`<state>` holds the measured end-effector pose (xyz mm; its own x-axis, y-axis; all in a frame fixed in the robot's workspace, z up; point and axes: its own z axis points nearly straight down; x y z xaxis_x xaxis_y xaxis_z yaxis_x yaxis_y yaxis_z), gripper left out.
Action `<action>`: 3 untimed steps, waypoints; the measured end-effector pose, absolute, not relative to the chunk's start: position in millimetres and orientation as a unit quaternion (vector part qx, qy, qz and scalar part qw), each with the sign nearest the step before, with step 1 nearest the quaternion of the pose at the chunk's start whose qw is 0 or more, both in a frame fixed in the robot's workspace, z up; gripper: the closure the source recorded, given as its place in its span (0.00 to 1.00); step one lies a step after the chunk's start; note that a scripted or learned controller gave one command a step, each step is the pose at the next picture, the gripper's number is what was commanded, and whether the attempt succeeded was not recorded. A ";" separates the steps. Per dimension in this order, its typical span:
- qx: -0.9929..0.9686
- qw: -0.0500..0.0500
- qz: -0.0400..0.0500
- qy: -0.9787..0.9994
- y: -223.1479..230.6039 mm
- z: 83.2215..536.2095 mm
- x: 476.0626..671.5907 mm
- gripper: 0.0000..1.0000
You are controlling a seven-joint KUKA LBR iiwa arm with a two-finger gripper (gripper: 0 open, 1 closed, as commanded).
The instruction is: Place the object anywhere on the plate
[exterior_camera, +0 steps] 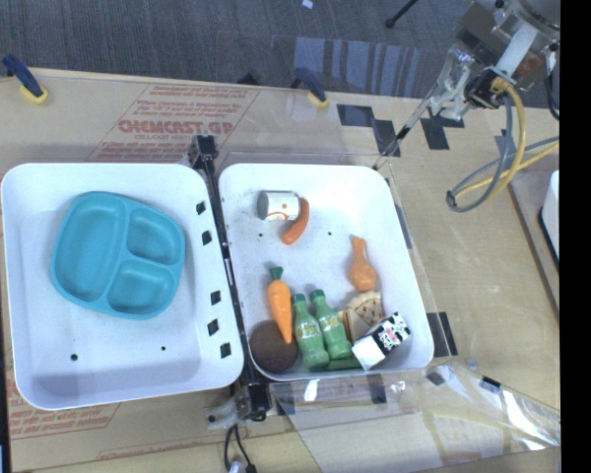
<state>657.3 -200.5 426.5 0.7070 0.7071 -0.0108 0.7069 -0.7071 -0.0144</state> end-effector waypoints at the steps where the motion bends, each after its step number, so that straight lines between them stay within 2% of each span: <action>1: -0.977 0.000 0.004 -0.211 -203.5 507.5 636.0 1.00; 2: -0.994 -0.001 0.005 -0.105 -210.2 540.6 628.3 1.00; 3: -0.994 -0.001 0.007 -0.113 -208.1 539.1 653.0 1.00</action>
